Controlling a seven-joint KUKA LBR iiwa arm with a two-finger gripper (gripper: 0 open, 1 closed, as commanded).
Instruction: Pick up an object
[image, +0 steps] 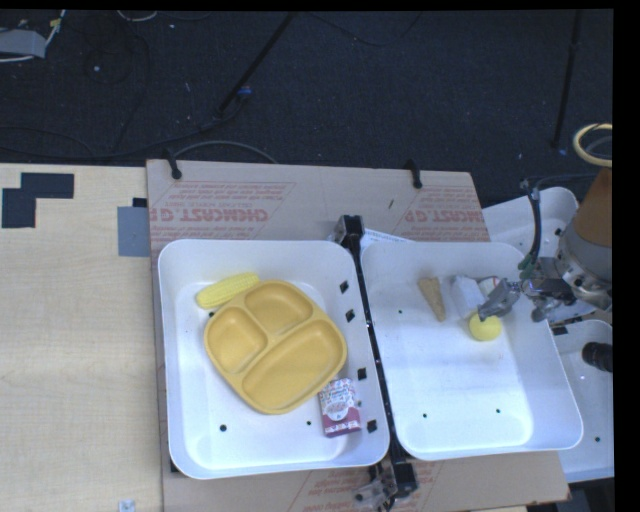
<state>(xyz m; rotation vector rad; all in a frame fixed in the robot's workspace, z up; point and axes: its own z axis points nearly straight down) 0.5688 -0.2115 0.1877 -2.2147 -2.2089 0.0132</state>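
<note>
— Where did we find the pincer (497, 303)?
— Low over the right bin (470, 420), its tip just above the yellow ball (485, 327). We could not tell its spread.
— And around it?
— A tan wedge (433, 297) lay nearby. The left bin (190, 420) held the yellow tray (275, 345), corn (227, 290) and a red packet (340, 407).

Bright, even overhead light, soft shadows, slightly grainy, dark background.
</note>
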